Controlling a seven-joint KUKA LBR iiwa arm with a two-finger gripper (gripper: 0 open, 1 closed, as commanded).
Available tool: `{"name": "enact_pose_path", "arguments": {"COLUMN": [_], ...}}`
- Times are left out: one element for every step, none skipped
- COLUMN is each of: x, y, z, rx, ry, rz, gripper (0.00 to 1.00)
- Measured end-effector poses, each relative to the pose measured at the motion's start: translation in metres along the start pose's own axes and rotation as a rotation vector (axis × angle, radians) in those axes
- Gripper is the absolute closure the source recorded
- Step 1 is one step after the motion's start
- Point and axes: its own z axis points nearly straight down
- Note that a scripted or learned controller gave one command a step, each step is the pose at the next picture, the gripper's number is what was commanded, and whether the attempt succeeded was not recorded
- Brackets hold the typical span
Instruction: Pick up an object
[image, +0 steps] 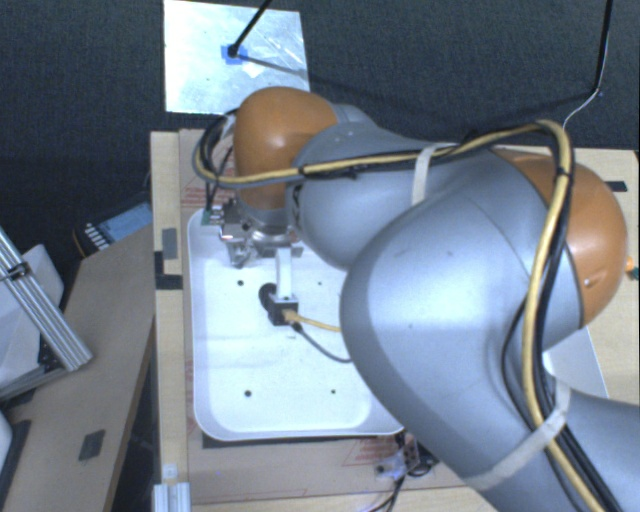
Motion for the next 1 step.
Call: {"name": "enact_pose_path", "arguments": {"x": [-0.0984], "y": [-0.0247], "z": [-0.007], "rx": [-0.001], "ry": [-0.002], "rz": [0.011], "gripper": [1.0]}}
